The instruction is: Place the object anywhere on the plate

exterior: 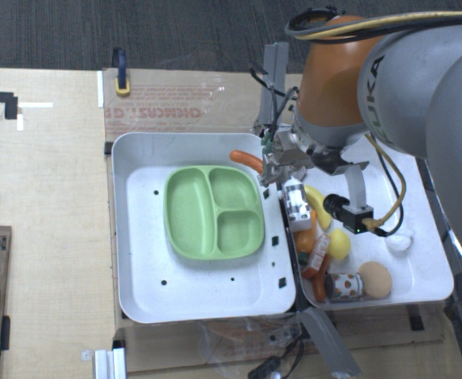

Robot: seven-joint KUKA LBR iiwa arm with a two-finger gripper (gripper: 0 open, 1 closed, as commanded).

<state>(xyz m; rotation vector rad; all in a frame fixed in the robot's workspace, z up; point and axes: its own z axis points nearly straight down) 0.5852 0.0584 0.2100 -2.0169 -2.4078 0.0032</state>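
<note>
Food lies piled in the right bin [420, 287]. The hand [282, 168] hangs over the wall between the bins; I cannot tell its grip. The green plate [215, 212] sits just left of it.

Plate [215, 212] is sitting in the left bin [140, 275], toward its middle. Right bin [428, 279] is lying just beside it, walls touching. A carrot-like piece [246, 161] is lying behind the plate, at the left bin's back right corner. Gripper [294, 200] is hanging over the wall between the bins. In the right bin, a banana [316, 201], a lemon [339, 244], a can [343, 286] and an egg [375, 279] are crowding along its left and front part.
</note>
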